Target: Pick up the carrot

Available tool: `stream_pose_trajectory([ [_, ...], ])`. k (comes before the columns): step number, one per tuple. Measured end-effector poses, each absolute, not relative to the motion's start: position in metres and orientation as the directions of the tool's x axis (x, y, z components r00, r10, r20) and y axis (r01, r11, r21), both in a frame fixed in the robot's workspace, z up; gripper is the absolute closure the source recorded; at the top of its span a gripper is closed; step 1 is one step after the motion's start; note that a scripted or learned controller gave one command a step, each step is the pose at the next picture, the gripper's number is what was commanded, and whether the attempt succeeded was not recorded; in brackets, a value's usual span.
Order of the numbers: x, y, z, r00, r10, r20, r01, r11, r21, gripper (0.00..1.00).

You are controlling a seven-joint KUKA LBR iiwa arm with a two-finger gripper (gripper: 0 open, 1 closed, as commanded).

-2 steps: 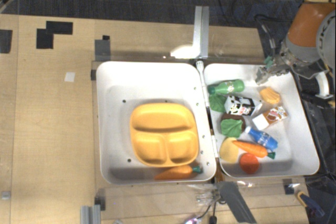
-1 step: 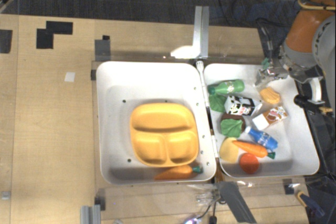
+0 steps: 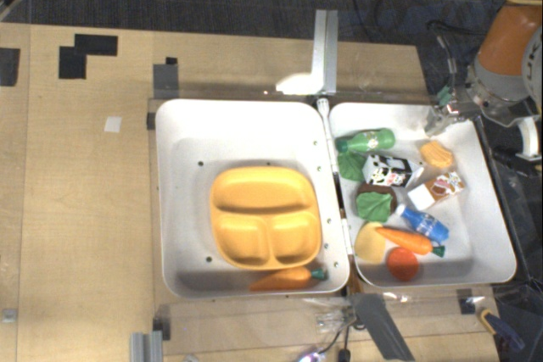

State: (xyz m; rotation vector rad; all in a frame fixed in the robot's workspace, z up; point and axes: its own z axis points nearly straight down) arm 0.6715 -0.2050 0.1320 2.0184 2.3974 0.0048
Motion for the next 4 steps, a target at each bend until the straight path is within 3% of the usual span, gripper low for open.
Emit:
stream_pose_trajectory([
  [1, 0.671, -0.204, 0.122, -0.070, 0.998, -0.002, 0.998, 0.070, 0.007, 1.00],
  [2, 0.672, -0.204, 0.127, -0.147, 0.989, -0.004, 0.989, 0.147, 0.007, 1.00],
  [3, 0.671, -0.169, 0.127, -0.405, 0.915, -0.004, 0.914, 0.405, 0.006, 1.00],
  [4, 0.672, -0.149, 0.088, -0.216, 0.976, -0.003, 0.976, 0.216, 0.007, 1.00],
])
